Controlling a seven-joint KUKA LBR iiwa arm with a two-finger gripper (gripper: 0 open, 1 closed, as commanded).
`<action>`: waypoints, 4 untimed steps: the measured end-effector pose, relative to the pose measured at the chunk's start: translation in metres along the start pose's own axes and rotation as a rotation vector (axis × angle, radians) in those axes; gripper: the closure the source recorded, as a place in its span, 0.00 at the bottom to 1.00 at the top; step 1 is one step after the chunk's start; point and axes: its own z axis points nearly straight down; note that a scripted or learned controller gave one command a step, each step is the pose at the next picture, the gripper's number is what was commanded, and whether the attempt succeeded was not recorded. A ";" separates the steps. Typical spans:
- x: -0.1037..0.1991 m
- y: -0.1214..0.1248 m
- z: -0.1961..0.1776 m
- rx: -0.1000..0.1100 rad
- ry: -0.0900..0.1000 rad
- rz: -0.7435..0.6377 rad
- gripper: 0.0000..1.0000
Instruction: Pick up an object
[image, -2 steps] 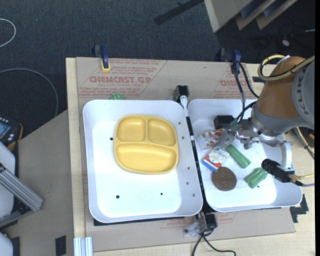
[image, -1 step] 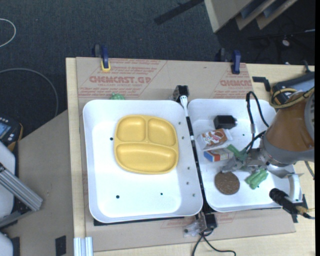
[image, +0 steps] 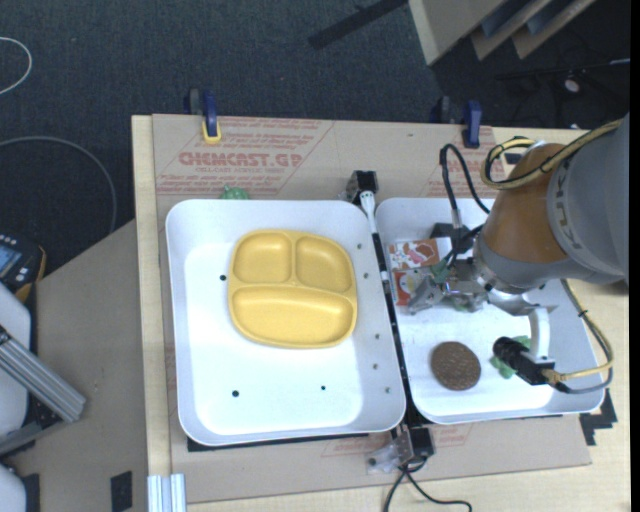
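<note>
Cardboard bench (image: 300, 150), dark carpet (image: 150, 50)

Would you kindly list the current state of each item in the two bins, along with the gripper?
Yellow divided plate: lying flat, right side up, in the left bin.
Brown round disc: lying flat in the right bin, apart from the gripper.
Red and white packet: lying in the right bin near its left wall, at the gripper.
Gripper: low over the right bin by the packet.
</note>
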 end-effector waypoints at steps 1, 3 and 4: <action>0.030 -0.068 -0.102 0.009 0.005 0.003 0.00; 0.101 -0.072 -0.188 0.000 0.005 -0.003 1.00; 0.146 -0.072 -0.258 0.002 0.004 0.000 1.00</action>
